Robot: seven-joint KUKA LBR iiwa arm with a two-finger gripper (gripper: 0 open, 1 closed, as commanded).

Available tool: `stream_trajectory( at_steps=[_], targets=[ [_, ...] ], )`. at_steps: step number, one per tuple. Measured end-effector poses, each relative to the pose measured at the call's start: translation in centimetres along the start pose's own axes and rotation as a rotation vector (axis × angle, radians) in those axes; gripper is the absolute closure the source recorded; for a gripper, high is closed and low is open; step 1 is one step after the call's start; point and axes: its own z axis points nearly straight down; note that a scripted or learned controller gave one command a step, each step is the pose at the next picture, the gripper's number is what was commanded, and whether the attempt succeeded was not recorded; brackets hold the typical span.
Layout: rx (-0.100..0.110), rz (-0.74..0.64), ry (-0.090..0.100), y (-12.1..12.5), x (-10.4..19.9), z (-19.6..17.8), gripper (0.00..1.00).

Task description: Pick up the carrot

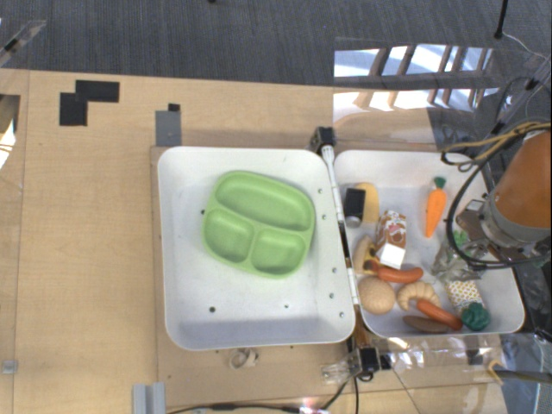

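Observation:
The carrot [435, 210] is orange with a small green top. It lies nearly upright in the picture, in the upper right part of the right bin [405, 169]. My gripper [451, 260] hangs low over that bin, just below and slightly right of the carrot's tip, and apart from it. The grey arm with its orange band [528, 188] covers the bin's right side. Nothing shows as held.
Below the carrot lie a sausage [398, 274], a bread roll [376, 295], a croissant [418, 293], a wrapped snack [392, 228], a green broccoli piece [475, 317] and a dark orange-brown stick [431, 321]. The left bin [185, 317] holds a green divided plate [259, 223].

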Motion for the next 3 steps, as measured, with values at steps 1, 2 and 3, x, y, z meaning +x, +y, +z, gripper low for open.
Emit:
stream_trajectory(
  at_steps=[1,2,3],
  targets=[
    [-0.002,-0.002,0.001,0.1,0.0,0.2,0.0],
    [-0.004,0.07,0.002,-5.4,-5.9,0.5,0.0],
    [0.006,0.072,-0.009,-5.7,-6.3,-1.0,1.0]
  ],
)
